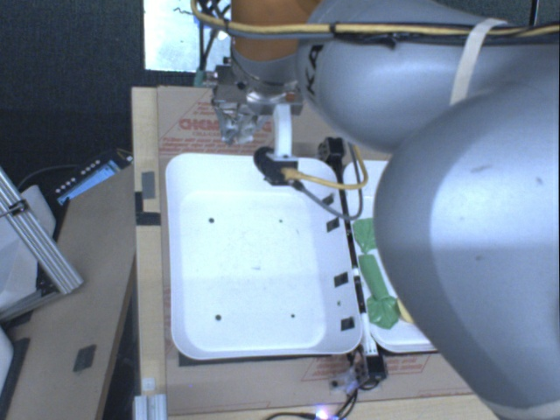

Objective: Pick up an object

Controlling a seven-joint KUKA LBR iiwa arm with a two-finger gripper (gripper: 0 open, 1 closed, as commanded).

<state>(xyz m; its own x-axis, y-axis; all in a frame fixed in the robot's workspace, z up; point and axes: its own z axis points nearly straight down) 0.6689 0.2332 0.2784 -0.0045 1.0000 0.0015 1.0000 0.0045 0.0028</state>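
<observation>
Beyond the left bin's [262, 261] far rim, end effector [238, 128] (green object [378, 291] well apart, right bin)

The gripper [236, 128] looks like bare metal, dull silver with rough machined edges. Above it the wrist band [271, 7] is smooth orange plastic with a soft sheen. Right of the gripper and nearer the camera, the arm [455, 234] has a smooth matt grey painted shell. Just below the gripper the left bin [254, 261] is smooth white plastic, faintly glossy. Under the gripper and around the bin lies a board [188, 125], matt brown cardboard with red print. Down right of the gripper, in the right bin [411, 339], green things [376, 287] look matt and soft, perhaps foam or cloth. A yellow cable [324, 182] right of the gripper has a glossy rubbery sheath.
</observation>
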